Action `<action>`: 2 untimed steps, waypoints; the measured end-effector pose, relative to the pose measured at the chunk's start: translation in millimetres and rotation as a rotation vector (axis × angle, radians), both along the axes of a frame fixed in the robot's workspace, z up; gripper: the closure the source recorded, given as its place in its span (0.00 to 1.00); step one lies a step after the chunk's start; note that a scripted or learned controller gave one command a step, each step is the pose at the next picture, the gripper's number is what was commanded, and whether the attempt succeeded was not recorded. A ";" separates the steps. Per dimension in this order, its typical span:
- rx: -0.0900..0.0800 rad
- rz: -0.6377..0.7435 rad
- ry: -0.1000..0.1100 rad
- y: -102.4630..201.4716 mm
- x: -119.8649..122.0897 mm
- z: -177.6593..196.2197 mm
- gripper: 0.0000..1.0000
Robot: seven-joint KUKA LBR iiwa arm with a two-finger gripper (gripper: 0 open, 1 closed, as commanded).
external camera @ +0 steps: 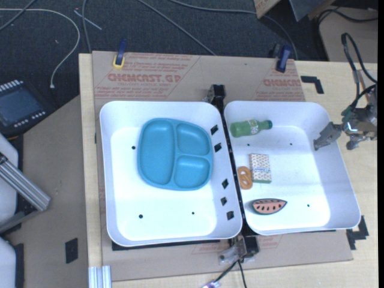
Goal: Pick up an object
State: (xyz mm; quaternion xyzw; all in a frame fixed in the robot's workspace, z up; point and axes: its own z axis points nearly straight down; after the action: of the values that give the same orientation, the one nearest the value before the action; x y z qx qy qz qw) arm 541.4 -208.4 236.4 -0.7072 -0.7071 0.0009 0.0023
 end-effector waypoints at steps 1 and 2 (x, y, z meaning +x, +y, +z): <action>0.001 0.000 0.000 -1.4 -10.3 -53.4 0.00; 0.002 0.001 0.003 6.1 -10.8 -115.1 0.00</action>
State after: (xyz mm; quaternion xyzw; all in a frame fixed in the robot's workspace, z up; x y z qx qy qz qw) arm 530.6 -202.3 121.3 -0.7069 -0.7073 0.0010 0.0042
